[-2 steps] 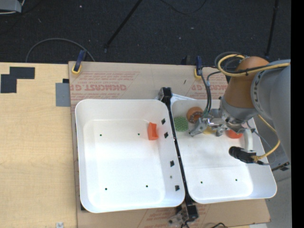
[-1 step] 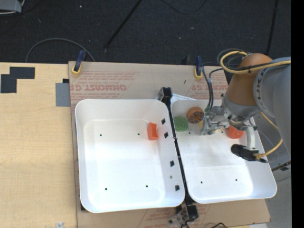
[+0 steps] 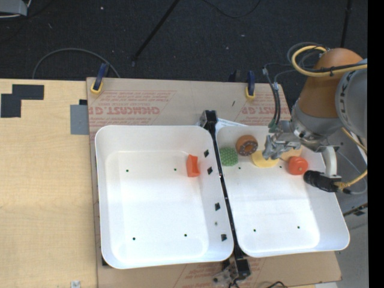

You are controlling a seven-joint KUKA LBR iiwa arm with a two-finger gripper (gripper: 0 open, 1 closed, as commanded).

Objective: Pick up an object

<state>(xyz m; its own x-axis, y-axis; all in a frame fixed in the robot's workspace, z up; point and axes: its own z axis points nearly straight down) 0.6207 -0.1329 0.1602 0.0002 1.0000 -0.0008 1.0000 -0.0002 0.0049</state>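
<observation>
My gripper (image 3: 271, 153) reaches down at the back of the right bin (image 3: 288, 233), right over a pale yellow flat object (image 3: 261, 160). Its tips sit at the yellow object's upper edge. A brown round object (image 3: 246, 144) lies just left of it, and a green bumpy ball (image 3: 228, 156) sits further left by the divider. A red-orange object (image 3: 296, 165) rests to the gripper's right. An orange block (image 3: 192, 165) lies in the left bin (image 3: 150, 221) near its right wall.
The arm's orange and grey body (image 3: 327, 98) looms over the right bin's back right corner. A black cable end (image 3: 321, 180) hangs by the right rim. Black clips (image 3: 210, 120) line the seam between the bins.
</observation>
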